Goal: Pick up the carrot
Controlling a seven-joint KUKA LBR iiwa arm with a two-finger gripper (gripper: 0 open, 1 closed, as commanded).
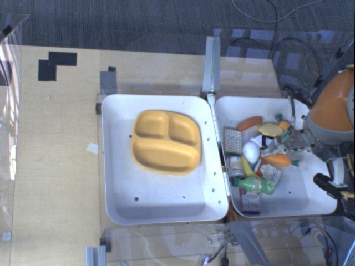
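From my feed the bench (55, 148) is evenly lit from overhead, with soft shadows. The two white bins (161, 204) run bright, nearly washed out. Detail is slightly soft and grainy, and a pale reflection streaks the left edge.

The arm (333, 112) comes in from the right edge, its orange band bulging large at the top and the grey wrist sitting just beneath it. The gripper (288, 140) pokes out leftward from that wrist, low over the right-hand side of the scene. Dark cabling and a black fitting hang off the arm's lower side.
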